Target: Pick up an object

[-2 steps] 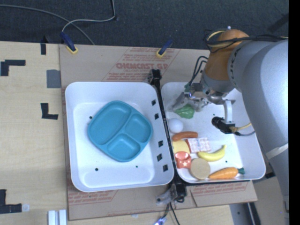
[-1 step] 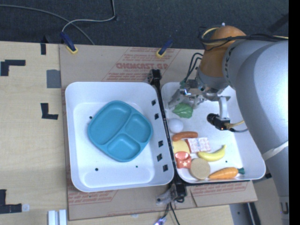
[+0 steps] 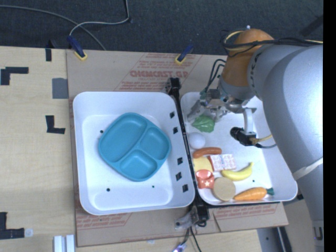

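Metal tool (image 3: pixel 206 111) over crinkled green lettuce (image 3: pixel 203 123).

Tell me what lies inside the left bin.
The left bin holds one blue divided plate, its three compartments bare. Whatever sits beneath the plate is covered.
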You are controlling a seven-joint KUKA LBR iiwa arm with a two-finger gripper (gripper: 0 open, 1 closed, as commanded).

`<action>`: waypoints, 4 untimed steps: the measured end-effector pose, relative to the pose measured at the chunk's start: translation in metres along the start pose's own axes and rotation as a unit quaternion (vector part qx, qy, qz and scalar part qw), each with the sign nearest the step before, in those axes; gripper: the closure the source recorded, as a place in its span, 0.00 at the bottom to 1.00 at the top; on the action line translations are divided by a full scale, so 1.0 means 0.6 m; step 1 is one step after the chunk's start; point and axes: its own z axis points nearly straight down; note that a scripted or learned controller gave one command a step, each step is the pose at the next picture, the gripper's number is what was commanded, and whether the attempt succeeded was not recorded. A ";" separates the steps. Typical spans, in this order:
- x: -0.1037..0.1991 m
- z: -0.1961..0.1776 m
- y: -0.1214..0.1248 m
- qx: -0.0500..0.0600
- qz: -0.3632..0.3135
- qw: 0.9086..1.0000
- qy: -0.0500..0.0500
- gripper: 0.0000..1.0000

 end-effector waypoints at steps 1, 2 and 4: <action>-0.007 0.000 0.000 0.000 -0.001 1.000 0.000 0.00; -0.002 0.000 0.000 0.000 0.000 1.000 0.000 0.00; -0.006 0.000 0.000 0.000 0.000 1.000 0.000 0.00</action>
